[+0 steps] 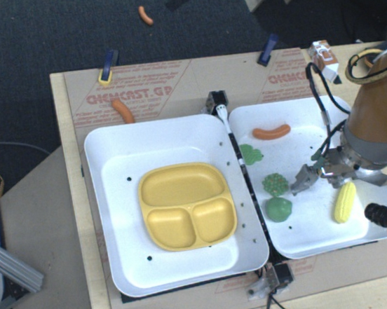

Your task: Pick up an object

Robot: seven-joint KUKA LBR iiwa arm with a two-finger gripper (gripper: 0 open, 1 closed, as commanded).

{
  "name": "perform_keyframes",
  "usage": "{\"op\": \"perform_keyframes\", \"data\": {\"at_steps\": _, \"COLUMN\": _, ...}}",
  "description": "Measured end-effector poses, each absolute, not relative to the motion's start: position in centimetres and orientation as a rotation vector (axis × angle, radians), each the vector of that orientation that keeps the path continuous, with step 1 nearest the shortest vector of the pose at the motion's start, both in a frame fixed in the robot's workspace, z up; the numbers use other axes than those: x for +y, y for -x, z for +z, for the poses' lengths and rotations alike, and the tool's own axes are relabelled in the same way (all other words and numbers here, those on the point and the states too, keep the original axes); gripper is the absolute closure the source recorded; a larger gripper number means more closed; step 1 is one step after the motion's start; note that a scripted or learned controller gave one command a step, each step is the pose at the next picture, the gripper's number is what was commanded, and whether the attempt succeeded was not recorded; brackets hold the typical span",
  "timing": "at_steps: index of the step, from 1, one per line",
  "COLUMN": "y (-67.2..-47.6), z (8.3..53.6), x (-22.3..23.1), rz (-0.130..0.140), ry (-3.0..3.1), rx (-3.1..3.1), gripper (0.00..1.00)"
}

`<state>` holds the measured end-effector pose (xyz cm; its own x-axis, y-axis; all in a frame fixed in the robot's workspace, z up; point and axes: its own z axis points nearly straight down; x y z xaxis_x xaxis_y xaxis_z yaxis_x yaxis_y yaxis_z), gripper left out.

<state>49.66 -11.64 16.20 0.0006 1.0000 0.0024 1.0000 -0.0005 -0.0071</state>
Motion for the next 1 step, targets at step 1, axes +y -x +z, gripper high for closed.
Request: {"op": "perform_keyframes", "data": {"at_steps": 1, "y": -50.03, "z": 11.84, "x": -11.38, "rz": 0.003, "ry": 2.218, "rx": -2.217, "gripper": 0.0}}
